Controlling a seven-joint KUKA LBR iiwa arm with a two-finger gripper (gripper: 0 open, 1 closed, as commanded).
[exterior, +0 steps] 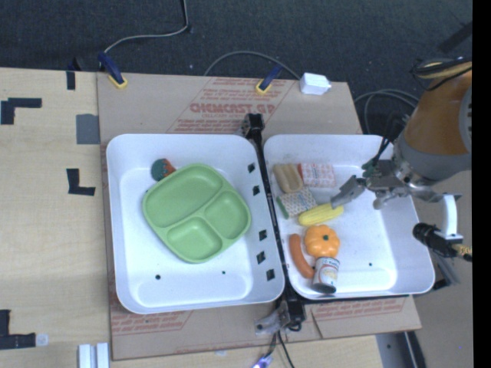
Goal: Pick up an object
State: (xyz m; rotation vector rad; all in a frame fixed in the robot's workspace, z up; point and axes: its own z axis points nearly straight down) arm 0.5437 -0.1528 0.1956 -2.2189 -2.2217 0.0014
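Observation:
My gripper (365, 195) hangs over the right bin (399, 259), right of the pile, with its fingers apart and nothing between them. Its left fingertip (344, 195) ends just above and to the right of a yellow corn-like piece (320, 215). Below that lie an orange pumpkin (322, 241), a red sausage (301, 256) and a small labelled jar (327, 274). A tan bread piece (288, 178), a pink-white packet (317, 174) and a green checked pad (297, 202) sit at the bin's upper left.
The left bin (130, 259) holds a green divided plate (197, 211) and a small teal-and-red object (162, 169) at its upper left. The divider (265, 205) between the bins runs just left of the pile. Bare bin floor spreads under and right of the gripper.

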